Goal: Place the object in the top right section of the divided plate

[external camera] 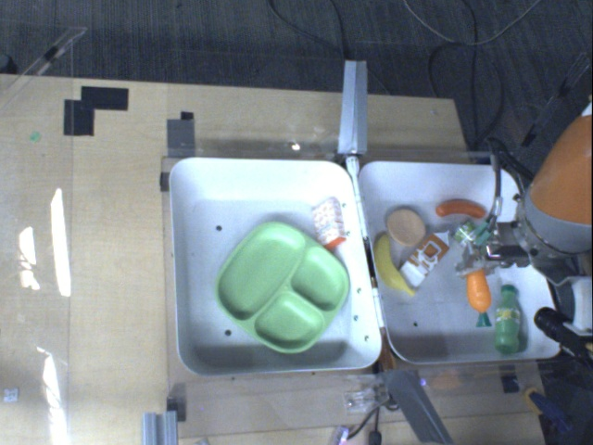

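A green divided plate (283,286) lies in the left white bin (199,341), slightly left of the frame's centre, turned so its three sections sit at an angle. Just beside its upper right rim rests a small clear packet with a red and orange end (328,223), touching or nearly touching the plate edge. The right white bin (435,341) holds the other things: a yellow banana (391,267) along its left wall, a round tan lid or disc (405,224) just above it, a small brown and white carton (424,256) beside the banana, a red sausage (460,209) toward the upper right, an orange carrot (478,293) and a green bottle (507,319) at the lower right. The arm comes in from the right edge of the frame, and its end effector (482,247) hangs over the right bin between the sausage and the carrot, close above a small greenish item; whether it is spread or closed, or has hold of anything, I cannot tell. Both bins rest on the pale wooden bench (93,248).
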`<action>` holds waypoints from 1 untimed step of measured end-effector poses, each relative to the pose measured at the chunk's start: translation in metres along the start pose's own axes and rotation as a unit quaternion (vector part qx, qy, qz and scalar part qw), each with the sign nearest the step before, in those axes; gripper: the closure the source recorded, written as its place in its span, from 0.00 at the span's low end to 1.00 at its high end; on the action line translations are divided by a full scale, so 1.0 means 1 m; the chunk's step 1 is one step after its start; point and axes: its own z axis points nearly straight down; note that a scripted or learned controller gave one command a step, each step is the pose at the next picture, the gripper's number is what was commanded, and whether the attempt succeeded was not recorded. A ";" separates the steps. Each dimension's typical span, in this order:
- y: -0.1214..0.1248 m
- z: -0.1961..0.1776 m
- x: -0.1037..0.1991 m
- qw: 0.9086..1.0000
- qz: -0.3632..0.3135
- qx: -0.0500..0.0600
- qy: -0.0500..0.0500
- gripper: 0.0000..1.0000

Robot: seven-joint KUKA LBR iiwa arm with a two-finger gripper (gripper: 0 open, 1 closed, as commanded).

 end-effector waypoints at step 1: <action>0.026 0.033 0.053 1.000 -0.026 0.001 0.001 1.00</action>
